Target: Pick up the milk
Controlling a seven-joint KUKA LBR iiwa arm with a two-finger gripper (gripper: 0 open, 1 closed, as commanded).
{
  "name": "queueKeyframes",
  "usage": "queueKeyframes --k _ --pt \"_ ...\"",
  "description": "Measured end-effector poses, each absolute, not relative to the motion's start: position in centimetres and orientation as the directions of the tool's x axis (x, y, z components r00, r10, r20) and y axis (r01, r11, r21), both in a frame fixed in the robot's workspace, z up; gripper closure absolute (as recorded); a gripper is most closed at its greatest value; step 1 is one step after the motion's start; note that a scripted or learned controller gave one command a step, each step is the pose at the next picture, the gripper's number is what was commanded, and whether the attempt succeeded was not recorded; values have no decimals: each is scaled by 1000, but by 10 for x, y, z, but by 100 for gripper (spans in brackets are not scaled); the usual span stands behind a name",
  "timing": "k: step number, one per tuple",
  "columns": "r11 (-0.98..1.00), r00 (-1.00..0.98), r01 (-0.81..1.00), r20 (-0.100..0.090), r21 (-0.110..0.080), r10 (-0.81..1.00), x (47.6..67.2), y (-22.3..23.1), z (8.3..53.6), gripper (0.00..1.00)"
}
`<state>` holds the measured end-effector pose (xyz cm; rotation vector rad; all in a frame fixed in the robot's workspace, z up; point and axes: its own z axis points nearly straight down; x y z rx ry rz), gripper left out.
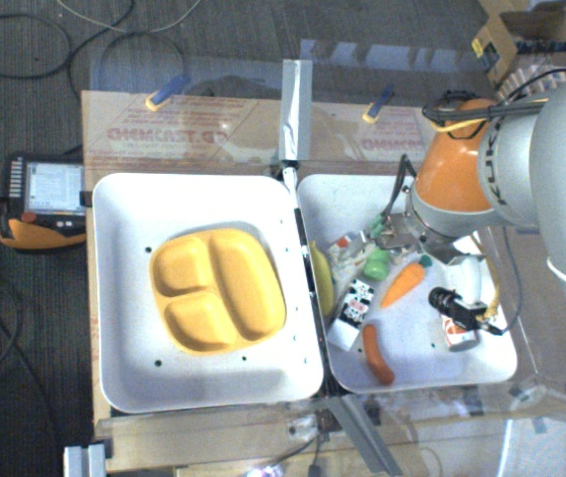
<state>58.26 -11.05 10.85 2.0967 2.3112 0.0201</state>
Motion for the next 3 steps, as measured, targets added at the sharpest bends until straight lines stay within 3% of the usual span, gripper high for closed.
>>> queueKeyframes --k 1,2,3 --pt "195 -194 980 -11 31 981 509 -99 95 0" --pt "469 -469 883 -20 25 883 495 -104 93 0" --pt "470 -470 882 -19 30 882 498 -102 102 100"
